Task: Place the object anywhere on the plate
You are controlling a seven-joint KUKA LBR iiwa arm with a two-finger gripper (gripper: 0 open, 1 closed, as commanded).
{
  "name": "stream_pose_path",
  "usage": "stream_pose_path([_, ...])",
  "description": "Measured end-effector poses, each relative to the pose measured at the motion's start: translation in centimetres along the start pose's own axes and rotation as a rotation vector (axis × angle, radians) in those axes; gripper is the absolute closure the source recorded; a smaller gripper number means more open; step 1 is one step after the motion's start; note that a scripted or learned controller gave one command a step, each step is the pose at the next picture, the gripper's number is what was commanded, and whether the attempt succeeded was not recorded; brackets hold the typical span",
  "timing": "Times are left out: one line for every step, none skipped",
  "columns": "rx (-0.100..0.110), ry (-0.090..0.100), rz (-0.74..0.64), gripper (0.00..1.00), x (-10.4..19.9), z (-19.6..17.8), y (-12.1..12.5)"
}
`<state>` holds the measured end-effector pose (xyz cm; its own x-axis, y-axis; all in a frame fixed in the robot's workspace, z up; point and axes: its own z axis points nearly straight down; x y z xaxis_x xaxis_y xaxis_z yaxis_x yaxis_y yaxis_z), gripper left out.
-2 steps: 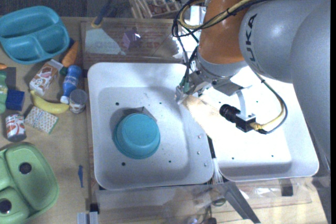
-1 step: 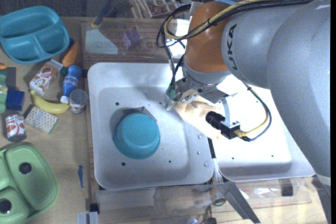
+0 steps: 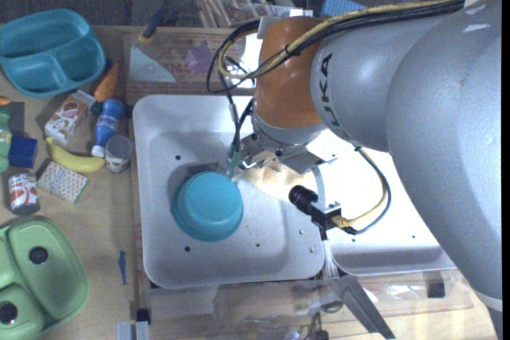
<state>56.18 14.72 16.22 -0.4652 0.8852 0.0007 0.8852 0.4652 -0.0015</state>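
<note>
**Gripper low in the left bin, beside the blue bowl**

Gripper [image 3: 237, 163] sits at the centre of our view, down inside the left bin [image 3: 159, 123], with the arm's orange band [image 3: 288, 84] rising from it toward one o'clock. Whether it is parted, closed or gripping anything, we cannot tell: the wrist covers most of it from above.

Just off its tip, toward seven o'clock, we see a round blue bowl [image 3: 208, 205] lying on the bin floor. It seems to touch the tip or lie just beside it; we cannot settle which. Whether this bowl is the object to be moved or the plate it must land on, we cannot say either, since nothing else lies in the bin.

The right bin [image 3: 398, 251], at four o'clock, is largely covered by the arm. Outside the bins, at nine to eleven o'clock, lie a banana [image 3: 73, 158], a small can [image 3: 118, 151] and a teal divided tray [image 3: 49, 52].

We judge the task unfinished: we see nothing resting on any plate, and a secure grasp, carry and release all appear left to do.
</note>
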Motion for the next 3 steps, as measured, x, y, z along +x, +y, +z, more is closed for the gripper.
stream_pose_path([-0.005,-0.002,-0.182,1.0,4.5,-0.5,2.2])
stream_pose_path([-0.007,-0.003,-0.442,1.0,4.7,-3.8,1.3])
stream_pose_path([-0.006,-0.005,-0.474,1.0,-1.8,2.3,0.1])
